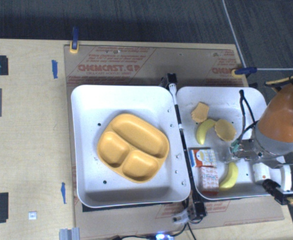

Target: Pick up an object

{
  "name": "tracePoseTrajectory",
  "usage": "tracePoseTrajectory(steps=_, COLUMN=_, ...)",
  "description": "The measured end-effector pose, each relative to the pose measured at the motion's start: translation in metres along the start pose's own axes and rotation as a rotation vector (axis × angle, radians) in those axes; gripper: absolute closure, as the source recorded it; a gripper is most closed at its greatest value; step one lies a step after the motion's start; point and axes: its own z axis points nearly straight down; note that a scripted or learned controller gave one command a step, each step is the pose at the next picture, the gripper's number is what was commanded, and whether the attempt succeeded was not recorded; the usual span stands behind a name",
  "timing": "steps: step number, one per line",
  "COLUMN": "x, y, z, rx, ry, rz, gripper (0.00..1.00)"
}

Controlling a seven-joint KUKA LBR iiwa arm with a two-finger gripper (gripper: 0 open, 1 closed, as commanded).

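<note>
The light plywood bench (26, 149) bears two shallow white plastic bins side by side, with a brown printed cardboard sheet (111, 64) under them. The left white bin (86, 104) is the larger one and carries one big yellow three-compartment plastic tray (132, 147), lying tilted in the middle of the bin floor with its hollows facing up. The right white bin (254, 101) holds the small items.

The grey arm with its orange band (284, 116) reaches in from the right, over the right bin's right side. Its two-finger gripper (239, 149) sits low over the bin floor between the pieces; whether its fingers are apart or closed cannot be told, and nothing can be seen between them.

In the right bin there are two yellow plastic bananas: one curved banana (204, 130) near the bin's middle, and a second curved banana (230, 176) near the front edge, just beside the gripper. There is one flat white and red printed packet (206, 168) lying at the front left of that bin, touching the second banana. There is one rounded yellow-tan lump (225, 130) just right of the first banana, and one tan wedge-shaped piece (200, 112) just behind it, near the bin's back left.
</note>
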Motion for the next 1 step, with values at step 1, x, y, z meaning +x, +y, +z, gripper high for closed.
tracePoseTrajectory(steps=1, x=0.0834, y=0.0108, z=-0.0883, rx=0.008, ry=0.004, rz=-0.003, gripper=1.0)
